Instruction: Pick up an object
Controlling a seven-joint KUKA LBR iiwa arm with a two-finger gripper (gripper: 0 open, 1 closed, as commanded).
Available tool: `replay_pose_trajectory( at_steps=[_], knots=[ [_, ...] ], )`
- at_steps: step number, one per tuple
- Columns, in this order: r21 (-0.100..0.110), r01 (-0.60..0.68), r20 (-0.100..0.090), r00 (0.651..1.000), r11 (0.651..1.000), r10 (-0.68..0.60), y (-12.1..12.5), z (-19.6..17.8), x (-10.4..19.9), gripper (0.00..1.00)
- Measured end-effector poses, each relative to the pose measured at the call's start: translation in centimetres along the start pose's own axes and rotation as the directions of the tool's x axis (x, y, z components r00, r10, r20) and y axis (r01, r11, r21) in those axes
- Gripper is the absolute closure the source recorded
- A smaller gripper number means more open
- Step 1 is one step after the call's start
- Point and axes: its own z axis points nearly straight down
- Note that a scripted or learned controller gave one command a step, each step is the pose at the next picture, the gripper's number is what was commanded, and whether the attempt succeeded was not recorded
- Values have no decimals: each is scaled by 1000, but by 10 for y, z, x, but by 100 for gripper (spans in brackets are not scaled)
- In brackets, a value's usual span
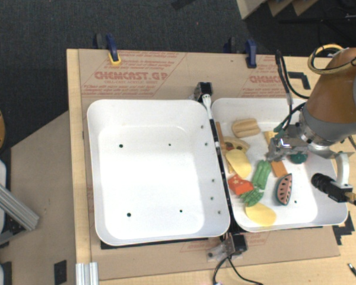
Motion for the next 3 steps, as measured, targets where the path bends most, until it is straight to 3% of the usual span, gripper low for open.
replay_pose_trajectory(
  at_steps=[1, 2, 3],
  knots=[
    [-7, -2, 3, 1000, 1000, 2, -8, 76, -33, 100],
    [-16, -3, 7, 1000, 1000, 3, -58, -15, -56, 100],
    [-9, 10, 2, 1000, 1000, -10, -64, -28, 50, 100]
  ],
)
